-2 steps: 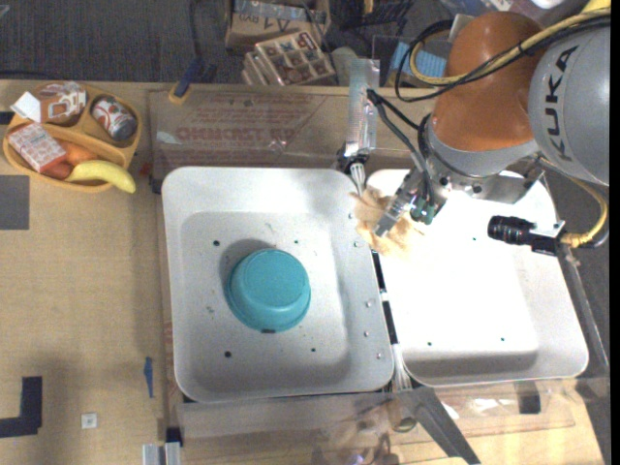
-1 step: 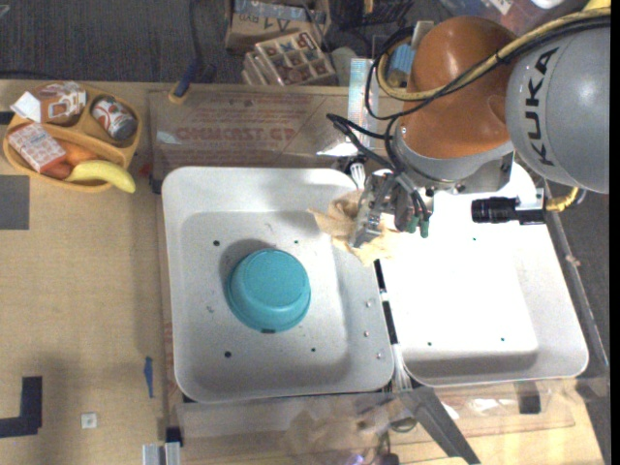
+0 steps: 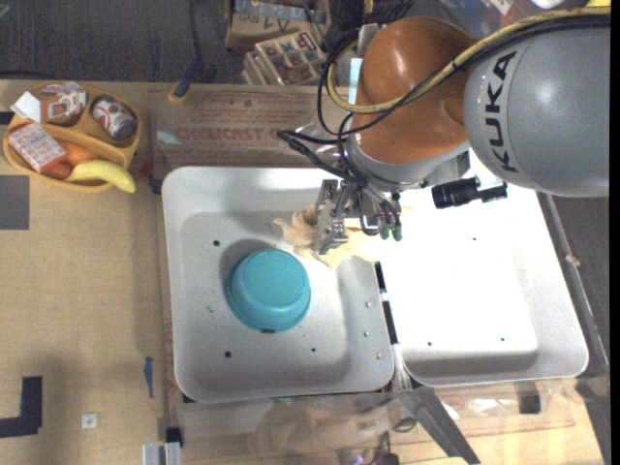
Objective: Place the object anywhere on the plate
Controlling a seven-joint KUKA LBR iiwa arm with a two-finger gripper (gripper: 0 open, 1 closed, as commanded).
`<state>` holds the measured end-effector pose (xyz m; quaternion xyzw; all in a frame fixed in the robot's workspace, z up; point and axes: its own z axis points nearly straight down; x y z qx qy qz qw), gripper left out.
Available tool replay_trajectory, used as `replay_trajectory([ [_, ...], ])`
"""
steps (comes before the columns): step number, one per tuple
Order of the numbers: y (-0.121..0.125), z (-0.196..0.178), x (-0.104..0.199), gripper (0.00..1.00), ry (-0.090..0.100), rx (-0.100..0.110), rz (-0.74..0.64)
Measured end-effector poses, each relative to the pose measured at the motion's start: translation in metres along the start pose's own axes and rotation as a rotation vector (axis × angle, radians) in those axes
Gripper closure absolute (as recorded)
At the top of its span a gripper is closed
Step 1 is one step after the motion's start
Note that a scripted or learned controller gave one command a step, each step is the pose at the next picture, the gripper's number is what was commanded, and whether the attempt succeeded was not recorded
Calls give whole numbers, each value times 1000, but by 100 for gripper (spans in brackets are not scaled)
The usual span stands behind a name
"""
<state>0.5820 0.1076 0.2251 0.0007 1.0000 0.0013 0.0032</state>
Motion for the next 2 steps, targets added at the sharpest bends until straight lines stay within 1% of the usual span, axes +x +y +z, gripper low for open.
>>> replay_trajectory([
  [1,52,9,14,100,4,0,-2],
  [2,101,1,31,100,0,-1,-4],
])
